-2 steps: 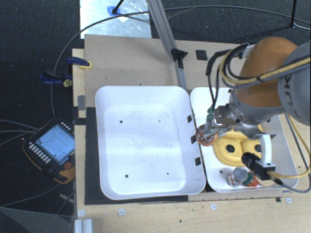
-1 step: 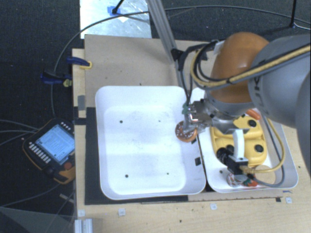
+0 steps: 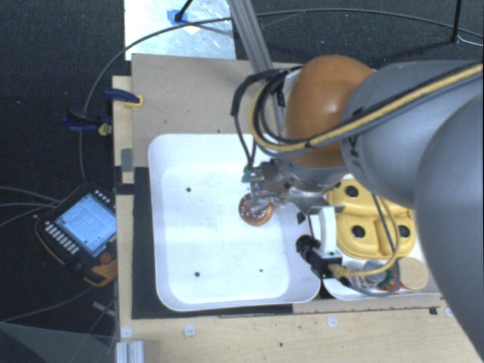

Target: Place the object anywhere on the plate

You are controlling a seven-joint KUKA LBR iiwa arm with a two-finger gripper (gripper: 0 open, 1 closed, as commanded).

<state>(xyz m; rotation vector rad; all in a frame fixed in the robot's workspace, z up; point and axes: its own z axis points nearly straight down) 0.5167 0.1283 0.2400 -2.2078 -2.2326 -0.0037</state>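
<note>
So the arm (image 3: 393, 119) comes in from the right and pretty much covers the right-hand bin; its big orange band (image 3: 325, 100) sits right over the middle of the bench. The gripper (image 3: 261, 195) hangs down at the right side of the left bin (image 3: 174, 203), close to that bin's right wall. Right under the tip there's a small round brownish object (image 3: 255, 212) with a lighter centre, looks like a little donut or ring. It's touching or just below the gripper tip, but honestly I can't tell from this angle if it's actually pinched or just lying on the bin floor underneath, and I can't tell how the hand is set either, the metal parts blur together. In the right bin (image 3: 355, 290), mostly hidden by the arm, a yellow plate (image 3: 363, 229) with a few dark holes peeks out, plus some smaller coloured bits near the front edge. The brownish object is in the left bin, not on the yellow plate
</note>
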